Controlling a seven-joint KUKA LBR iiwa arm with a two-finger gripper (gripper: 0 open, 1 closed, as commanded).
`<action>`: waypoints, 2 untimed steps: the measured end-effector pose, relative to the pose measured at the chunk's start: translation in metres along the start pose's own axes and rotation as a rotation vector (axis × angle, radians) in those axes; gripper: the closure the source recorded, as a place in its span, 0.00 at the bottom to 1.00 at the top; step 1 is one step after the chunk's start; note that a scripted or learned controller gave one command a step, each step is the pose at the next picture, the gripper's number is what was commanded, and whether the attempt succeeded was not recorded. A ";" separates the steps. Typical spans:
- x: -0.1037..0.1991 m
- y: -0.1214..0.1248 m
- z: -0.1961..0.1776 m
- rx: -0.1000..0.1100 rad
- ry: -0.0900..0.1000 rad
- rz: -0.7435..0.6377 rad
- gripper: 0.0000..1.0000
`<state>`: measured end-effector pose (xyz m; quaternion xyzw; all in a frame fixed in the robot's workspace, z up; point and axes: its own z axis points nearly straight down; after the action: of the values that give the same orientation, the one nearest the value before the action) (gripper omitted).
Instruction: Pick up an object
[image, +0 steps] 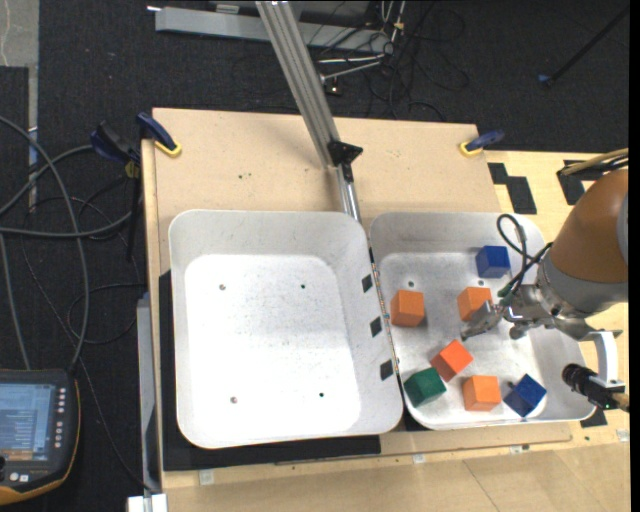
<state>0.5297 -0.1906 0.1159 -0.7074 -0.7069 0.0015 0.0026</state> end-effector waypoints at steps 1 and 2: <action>0.000 0.000 0.022 -0.005 -0.002 0.000 0.00; 0.000 0.001 0.010 -0.008 -0.002 0.000 1.00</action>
<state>0.5306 -0.1905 0.1055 -0.7073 -0.7069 -0.0006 -0.0009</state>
